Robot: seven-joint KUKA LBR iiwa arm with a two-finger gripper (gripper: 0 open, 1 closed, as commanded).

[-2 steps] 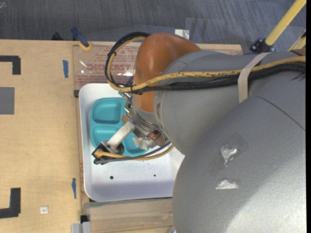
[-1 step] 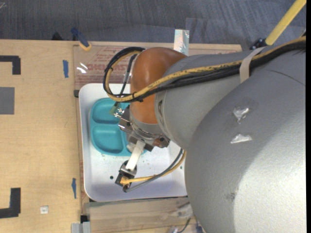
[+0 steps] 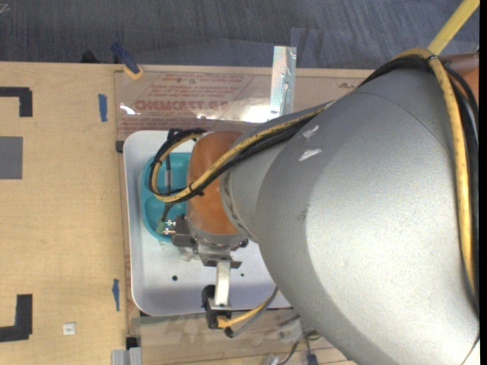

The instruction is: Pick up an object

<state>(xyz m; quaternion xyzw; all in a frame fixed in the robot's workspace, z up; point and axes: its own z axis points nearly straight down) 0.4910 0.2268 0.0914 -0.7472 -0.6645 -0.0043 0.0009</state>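
The end effector [image 3: 207, 238] hangs low in the shallow white plastic bin [image 3: 144, 280]; we cannot tell its state. Beside it, the curved teal plastic object [image 3: 156, 196] lies by the bin's left wall. We judge nothing lifted yet; grasping and raising remain.

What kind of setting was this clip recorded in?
Probably a robotics lab or test cell. A grey arm with loose cabling reaches over a shallow white bin that holds a teal object, on a plywood bench marked with black and blue tape.
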